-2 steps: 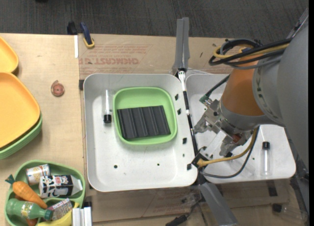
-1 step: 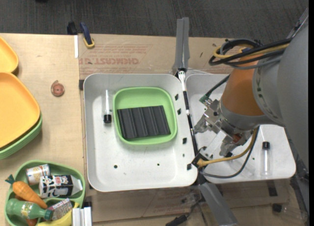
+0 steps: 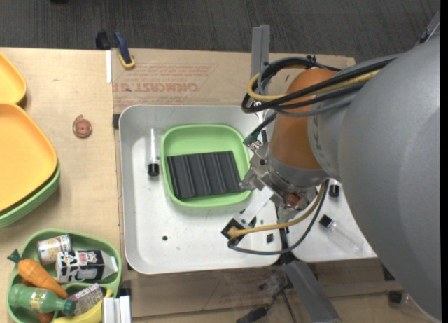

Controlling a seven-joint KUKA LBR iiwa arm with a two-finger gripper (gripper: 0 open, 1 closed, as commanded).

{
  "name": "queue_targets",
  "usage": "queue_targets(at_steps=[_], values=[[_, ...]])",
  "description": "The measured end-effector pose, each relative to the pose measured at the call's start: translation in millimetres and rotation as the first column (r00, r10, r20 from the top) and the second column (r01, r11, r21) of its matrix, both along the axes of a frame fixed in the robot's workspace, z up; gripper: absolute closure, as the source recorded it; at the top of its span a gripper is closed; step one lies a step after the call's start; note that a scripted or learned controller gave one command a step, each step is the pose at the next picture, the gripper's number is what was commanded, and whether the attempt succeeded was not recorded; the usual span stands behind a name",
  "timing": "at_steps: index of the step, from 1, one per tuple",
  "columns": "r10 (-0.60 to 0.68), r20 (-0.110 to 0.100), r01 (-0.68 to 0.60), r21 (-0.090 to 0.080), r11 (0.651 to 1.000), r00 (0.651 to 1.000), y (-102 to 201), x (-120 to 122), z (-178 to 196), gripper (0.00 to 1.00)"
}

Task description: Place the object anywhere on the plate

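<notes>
Grip cannot be judged: the gripper [image 3: 257,187] is covered from above by the grey arm [image 3: 392,153] and its orange band [image 3: 301,125], so whether it is released, clenched or grasping anything cannot be told. It is seen just beside the right edge of the green plate [image 3: 203,132], over the white bin [image 3: 136,237]. The plate is set in the middle of that bin, nearer the far edge than the near one. A black ribbed slab [image 3: 203,174] is laid flat on the plate, its ribs running from far to near, and most of the plate's floor is covered by it. A white pen [image 3: 152,148] with a black cap is laid on the bin floor between the plate and the bin's left edge, parallel to that edge and apart from the plate. A dark speck [image 3: 165,238] is seen towards the bin's near-left corner. On the bench left of the bin, yellow plates [image 3: 21,153] are stacked, and a green bowl [image 3: 70,233] of toy food is placed at the near-left corner.
</notes>
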State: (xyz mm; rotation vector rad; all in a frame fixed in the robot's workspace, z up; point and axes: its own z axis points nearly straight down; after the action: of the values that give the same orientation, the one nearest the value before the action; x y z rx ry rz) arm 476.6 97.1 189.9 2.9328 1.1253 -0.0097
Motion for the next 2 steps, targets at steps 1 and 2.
queue_targets(at_steps=[1,2], values=[[-0.111,0.002,0.111,0.000,0.994,0.994,-73,1,54,0.00],[-0.268,-0.001,0.268,-0.002,0.963,0.963,-49,25,0,0.00]])
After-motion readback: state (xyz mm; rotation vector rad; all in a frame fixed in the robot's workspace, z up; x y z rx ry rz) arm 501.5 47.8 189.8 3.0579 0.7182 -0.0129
